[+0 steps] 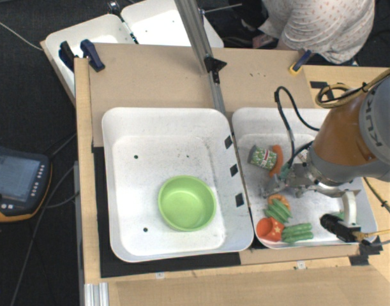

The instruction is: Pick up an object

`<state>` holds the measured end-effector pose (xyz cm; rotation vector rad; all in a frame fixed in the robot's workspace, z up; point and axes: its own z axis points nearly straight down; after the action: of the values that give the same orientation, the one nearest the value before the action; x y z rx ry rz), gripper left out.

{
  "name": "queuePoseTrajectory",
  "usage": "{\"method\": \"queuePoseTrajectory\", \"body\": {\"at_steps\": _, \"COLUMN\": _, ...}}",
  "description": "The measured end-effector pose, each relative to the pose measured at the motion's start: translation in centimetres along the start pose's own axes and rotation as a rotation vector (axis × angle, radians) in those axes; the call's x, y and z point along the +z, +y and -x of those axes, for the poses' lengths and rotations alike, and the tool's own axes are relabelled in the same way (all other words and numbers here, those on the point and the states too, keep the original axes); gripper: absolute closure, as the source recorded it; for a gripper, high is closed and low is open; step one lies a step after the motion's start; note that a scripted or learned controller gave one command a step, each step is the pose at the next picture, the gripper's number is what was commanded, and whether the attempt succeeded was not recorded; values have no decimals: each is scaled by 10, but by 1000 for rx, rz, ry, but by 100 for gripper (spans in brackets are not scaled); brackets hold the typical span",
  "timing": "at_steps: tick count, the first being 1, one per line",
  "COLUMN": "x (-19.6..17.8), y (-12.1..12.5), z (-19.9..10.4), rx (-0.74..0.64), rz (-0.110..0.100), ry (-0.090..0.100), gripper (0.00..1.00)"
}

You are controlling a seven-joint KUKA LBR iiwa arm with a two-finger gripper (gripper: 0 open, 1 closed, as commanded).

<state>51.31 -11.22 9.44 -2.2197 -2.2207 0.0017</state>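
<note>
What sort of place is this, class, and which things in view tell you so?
Probably a robotics lab or test bench. A grey-and-orange robot arm reaches over two white bins holding a green bowl and small toys, and a handheld control pendant lies beside the bench.

one fixed camera | above bench [150, 75] | slanted downward | both bins [118, 171] seen | arm [348, 139] from right

A teach pendant [16, 182] with a dark screen and orange edge lies on the dark floor left of the bench. Beyond the bench's far edge, a person in a white patterned shirt [322, 14] bends over. Two blue clamps [91, 54] grip the bench's far left corner. A grey aluminium post [193, 27] rises between the bins.
</note>
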Motion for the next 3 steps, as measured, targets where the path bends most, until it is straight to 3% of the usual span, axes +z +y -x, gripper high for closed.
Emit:
{"method": "queuePoseTrajectory", "body": {"at_steps": 1, "x": -12, "y": 1, "z": 0, "rx": 0, "rz": 3, "ry": 0, "gripper": 100}}
{"method": "queuePoseTrajectory", "body": {"at_steps": 3, "x": -118, "y": 1, "z": 1, "rx": 0, "rz": 7, "ry": -1, "gripper": 100}}
